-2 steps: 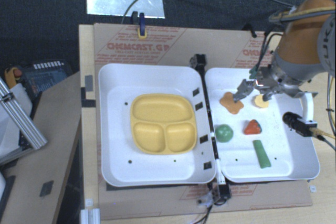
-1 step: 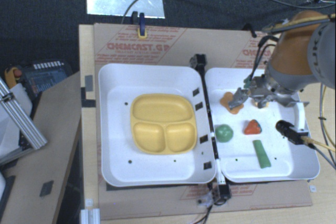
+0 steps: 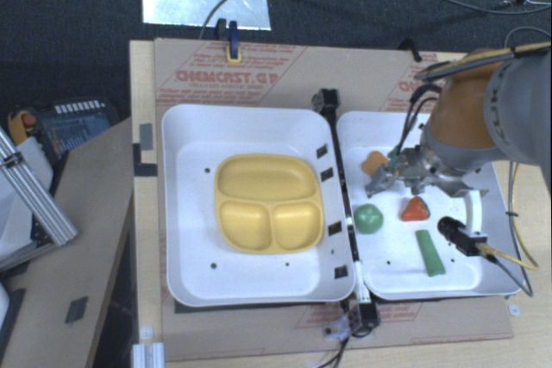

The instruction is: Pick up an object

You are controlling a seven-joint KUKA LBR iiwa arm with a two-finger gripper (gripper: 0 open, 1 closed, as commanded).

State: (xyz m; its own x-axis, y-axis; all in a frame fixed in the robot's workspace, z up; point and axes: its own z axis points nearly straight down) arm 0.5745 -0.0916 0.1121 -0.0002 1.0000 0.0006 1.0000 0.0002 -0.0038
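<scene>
1. A surface (image 3: 259, 69) seen from above at a slant carries two shallow white bins side by side, a left bin (image 3: 185, 142) and a right bin (image 3: 366, 276).
2. The left bin holds a pale yellow divided tray (image 3: 263, 202) with rounded corners: one wide compartment along its far side and two smaller ones along its near side. It lies near the middle of that bin.
3. The right bin holds four small things. An orange piece (image 3: 373, 160), rounded and slightly irregular, lies toward the bin's far left corner.
4. A green ball (image 3: 368, 218), round and smooth, lies close to the bin's left edge, about halfway along it.
5. A red piece (image 3: 415, 208), small and roughly triangular, lies near the middle of the bin, to the right of the green ball and apart from it.
6. A green block (image 3: 429, 252), long, narrow and flat, lies slightly tilted toward the bin's near edge.
7. The grey arm (image 3: 517, 112) with its orange band (image 3: 457, 112) reaches in over the right bin's right edge.
8. The end effector (image 3: 390, 172) hangs over the bin between the orange piece and the red piece. How far its fingers are apart cannot be told, and nothing can be seen held in it.
</scene>
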